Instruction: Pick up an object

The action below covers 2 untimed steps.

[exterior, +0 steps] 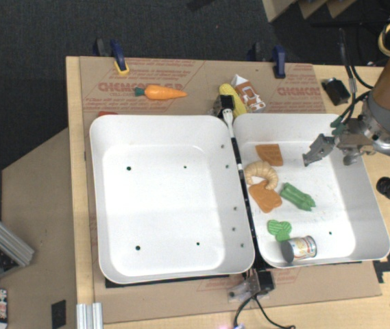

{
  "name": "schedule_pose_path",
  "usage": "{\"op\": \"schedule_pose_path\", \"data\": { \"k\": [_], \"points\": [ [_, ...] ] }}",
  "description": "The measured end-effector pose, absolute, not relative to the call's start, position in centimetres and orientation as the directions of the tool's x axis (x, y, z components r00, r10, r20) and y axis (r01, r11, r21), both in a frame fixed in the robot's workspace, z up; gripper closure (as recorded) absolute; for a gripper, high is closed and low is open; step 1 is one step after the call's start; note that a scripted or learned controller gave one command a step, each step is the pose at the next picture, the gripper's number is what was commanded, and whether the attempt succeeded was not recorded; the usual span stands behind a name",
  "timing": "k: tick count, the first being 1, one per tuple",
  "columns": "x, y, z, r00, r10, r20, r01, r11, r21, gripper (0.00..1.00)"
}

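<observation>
Camera view looked down on two white bins side by side, and every loose object in them lay in the right bin (359, 204). Nearest the camera, a small metal can (300, 247) lay on its side by the front wall; it seemed rigid but smooth and round, apt to roll or slip unless the fingers closed across its length. Just behind it sat a green toy vegetable (279, 228), and further in a longer green pod (297, 197), both apparently light plastic and easy to pinch across the narrow middle. Beside the divider, a tan wedge (266, 199) touched a pale croissant-shaped piece (262, 174), so either would be awkward to take cleanly. Behind those lay an orange-brown slice (270, 154), flat and thin, offering little edge. The gripper (332, 151) hung over the bin's far right part with its fingers spread and nothing between them. Beyond the bins, a toy carrot (160, 93) lay on the cardboard.
</observation>
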<state>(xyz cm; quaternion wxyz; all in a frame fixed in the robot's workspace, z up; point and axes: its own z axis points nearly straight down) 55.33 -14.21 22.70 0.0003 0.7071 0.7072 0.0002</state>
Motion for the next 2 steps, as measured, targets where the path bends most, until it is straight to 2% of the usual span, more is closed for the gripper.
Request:
{"op": "schedule_pose_path", "data": {
  "k": [1,2],
  "points": [
    [53.8,-15.9,10.7,0.003,1.000,0.003,1.000,-0.003,-0.012,0.00],
    [59.0,-9.2,8.4,-0.006,1.000,-0.001,1.000,0.006,0.005,0.00]
  ]
}}
